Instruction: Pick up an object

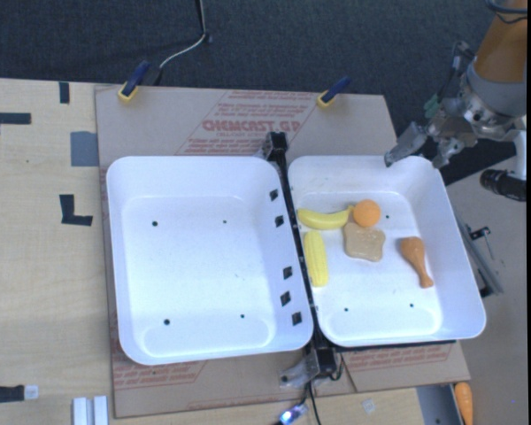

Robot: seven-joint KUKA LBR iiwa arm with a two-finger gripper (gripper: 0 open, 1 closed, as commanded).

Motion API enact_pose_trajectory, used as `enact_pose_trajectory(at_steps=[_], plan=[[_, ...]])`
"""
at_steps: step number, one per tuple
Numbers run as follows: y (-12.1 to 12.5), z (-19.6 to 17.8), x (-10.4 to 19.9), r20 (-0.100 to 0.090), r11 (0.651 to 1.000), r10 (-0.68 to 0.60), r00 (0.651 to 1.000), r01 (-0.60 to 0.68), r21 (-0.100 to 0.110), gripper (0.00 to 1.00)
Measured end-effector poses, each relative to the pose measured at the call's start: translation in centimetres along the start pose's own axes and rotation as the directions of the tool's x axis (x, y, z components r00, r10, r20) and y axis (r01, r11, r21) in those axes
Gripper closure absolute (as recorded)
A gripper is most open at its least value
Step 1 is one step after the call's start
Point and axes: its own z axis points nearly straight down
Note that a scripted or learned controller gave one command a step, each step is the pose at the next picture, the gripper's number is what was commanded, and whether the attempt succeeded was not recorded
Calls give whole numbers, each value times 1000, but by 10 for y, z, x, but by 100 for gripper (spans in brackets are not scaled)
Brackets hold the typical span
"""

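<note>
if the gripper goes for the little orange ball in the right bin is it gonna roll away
Probably yes. The orange ball looks round and smooth, so a nudge could send it rolling across the right bin. It sits against the banana and the tan bread piece, which may check it on those sides. It looks like a light toy.
</note>
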Motion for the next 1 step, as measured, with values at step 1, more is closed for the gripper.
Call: enact_pose_trajectory(at_steps=[1], plan=[[-11,106,60,-3,1000,-4,1000,4,8,0]])
